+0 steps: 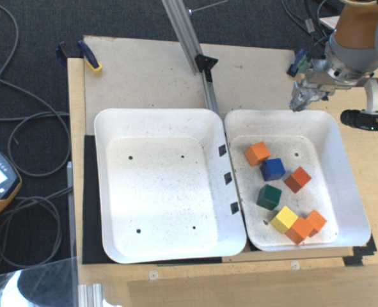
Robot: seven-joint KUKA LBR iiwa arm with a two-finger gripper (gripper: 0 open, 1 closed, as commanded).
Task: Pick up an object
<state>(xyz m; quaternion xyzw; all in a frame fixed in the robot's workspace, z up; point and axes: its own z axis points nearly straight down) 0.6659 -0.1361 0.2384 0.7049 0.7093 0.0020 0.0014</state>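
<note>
The grey two-finger hand [300, 102] hangs over the far rim of the right-hand shallow white plastic bin [342, 171]; whether its fingers are apart or together cannot be told. Small wooden cubes lie inside this bin: an orange cube [258, 153] and a blue cube [273, 169] touching near the far-left part, a rust-red cube [297, 180], a dark green cube [269, 196], and a yellow cube [283, 219] touching two orange cubes [307, 226] at the near edge.

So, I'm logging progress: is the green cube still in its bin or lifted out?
In the bin. The green cube rests on the right bin floor; the gripper is above the far rim.
</note>
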